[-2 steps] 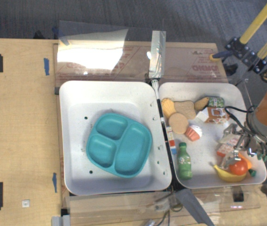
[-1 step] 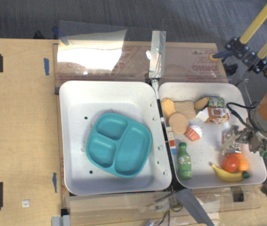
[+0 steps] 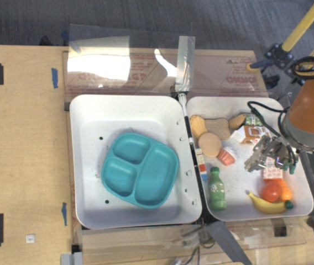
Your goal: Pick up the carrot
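The carrot (image 3: 286, 192) is a short orange piece with a green end. It lies near the front right corner of the right bin (image 3: 240, 214), squeezed between a red tomato (image 3: 272, 191) and the bin wall, just above a banana (image 3: 266, 204). My gripper (image 3: 263, 157) hangs over the right bin, up and to the left of the carrot and apart from it. A small white and red box (image 3: 272, 173) sits between the gripper and the carrot. Nothing shows held in the gripper.
The right bin also holds a green bottle (image 3: 216, 188), an orange cup (image 3: 226, 157), a round tan disc (image 3: 209, 144), bread-like pieces (image 3: 198, 126) and a small carton (image 3: 252, 132). A teal divided plate (image 3: 140, 170) lies in the left bin (image 3: 85, 120).
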